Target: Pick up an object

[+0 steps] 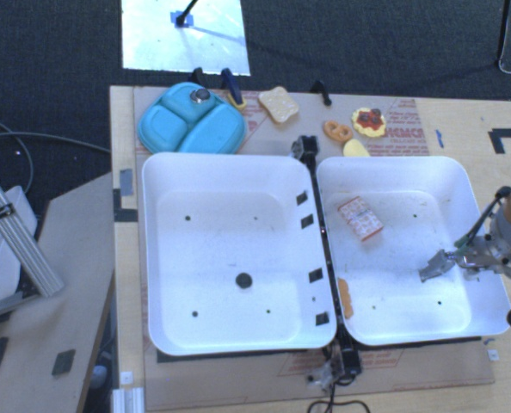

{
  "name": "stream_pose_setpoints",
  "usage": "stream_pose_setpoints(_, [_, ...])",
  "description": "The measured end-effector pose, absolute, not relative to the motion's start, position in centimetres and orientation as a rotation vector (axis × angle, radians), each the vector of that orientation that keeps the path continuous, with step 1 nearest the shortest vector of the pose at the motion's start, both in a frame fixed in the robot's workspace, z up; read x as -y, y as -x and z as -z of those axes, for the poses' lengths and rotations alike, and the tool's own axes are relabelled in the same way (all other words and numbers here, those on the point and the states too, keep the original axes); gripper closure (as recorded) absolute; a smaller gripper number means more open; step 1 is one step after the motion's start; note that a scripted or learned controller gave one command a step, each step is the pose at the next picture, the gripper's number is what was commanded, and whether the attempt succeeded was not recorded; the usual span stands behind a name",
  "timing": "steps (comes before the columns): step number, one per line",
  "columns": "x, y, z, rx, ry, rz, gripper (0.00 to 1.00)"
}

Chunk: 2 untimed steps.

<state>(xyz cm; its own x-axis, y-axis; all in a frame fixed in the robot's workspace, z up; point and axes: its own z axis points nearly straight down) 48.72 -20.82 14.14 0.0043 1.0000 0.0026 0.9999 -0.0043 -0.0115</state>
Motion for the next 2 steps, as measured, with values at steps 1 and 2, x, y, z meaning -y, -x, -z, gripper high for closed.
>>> stream_pose_setpoints(1, [11.3,-51.2,-8.5,2.238,2.219,0.004,0.0])
stream_pose_setpoints(2, [9.6,-55.7,-8.7,2.234,2.221,0.007,0.0])
